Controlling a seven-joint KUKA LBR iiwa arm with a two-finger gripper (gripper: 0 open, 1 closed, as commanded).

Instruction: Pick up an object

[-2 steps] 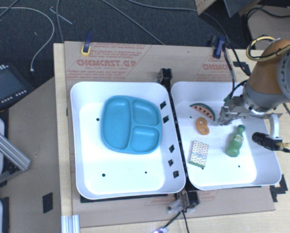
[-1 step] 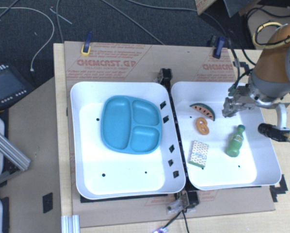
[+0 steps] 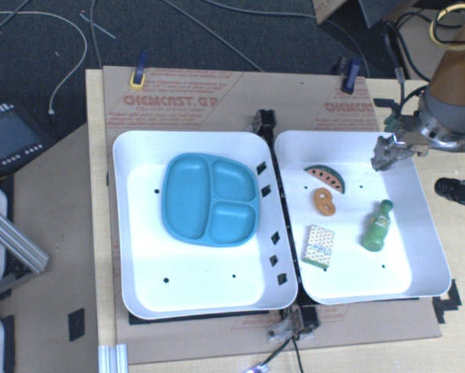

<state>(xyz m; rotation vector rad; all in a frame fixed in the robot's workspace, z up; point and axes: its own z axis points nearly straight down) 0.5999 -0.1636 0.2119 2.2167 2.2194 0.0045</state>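
Note:
In the right bin (image 3: 419,282) lie a watermelon slice (image 3: 326,177), a small orange pretzel-like ring (image 3: 323,201), a patterned white packet (image 3: 319,245) and a green bottle (image 3: 377,225) on its side. My gripper (image 3: 387,153) hangs over the bin's far right corner, above and to the right of the watermelon slice and apart from every object. Nothing shows between its fingers.
A blue three-part plate (image 3: 211,200) rests in the left bin (image 3: 139,270). A black divider with clips (image 3: 270,200) runs between the bins. Clamps (image 3: 350,74) hold the cardboard-covered bench at the back. Cables lie on the dark floor beyond.

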